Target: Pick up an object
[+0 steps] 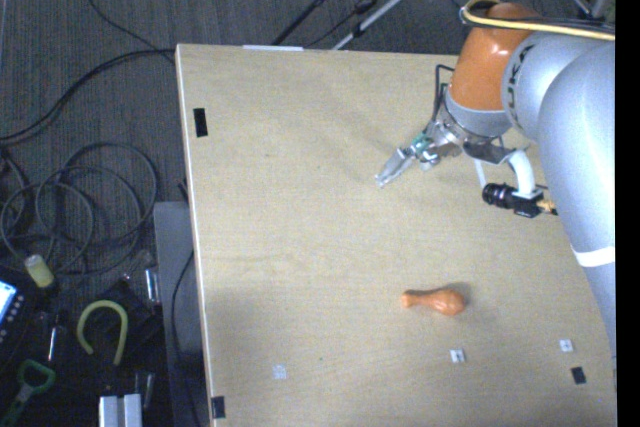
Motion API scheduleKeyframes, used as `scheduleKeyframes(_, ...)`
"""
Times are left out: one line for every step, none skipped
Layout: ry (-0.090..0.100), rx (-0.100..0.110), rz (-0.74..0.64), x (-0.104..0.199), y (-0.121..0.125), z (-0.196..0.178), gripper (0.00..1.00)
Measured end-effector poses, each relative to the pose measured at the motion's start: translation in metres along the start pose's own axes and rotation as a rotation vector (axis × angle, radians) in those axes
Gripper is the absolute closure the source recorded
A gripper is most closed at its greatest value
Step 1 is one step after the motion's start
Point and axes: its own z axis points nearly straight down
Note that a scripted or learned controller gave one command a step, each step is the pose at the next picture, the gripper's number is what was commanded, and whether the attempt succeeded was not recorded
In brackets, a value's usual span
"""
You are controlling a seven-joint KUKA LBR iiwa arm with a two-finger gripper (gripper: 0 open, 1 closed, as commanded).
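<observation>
Camera view shows our bench broad and tan; our hand hovers mid-bench holding nothing, and we cannot tell its opening. The orange object lies well apart, nearer us. We should centre above its bulb and descend straight.

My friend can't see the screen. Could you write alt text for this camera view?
A grey robot arm reaches from the right over a tan board, its gripper hovering apart from a small orange pear-shaped object lying nearer the camera. Cables sprawl on the floor at left.
</observation>
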Motion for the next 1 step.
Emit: scheduleKeyframes(0.0, -0.001, 0.0, 0.0006, 0.0006, -0.0093, 1.0)
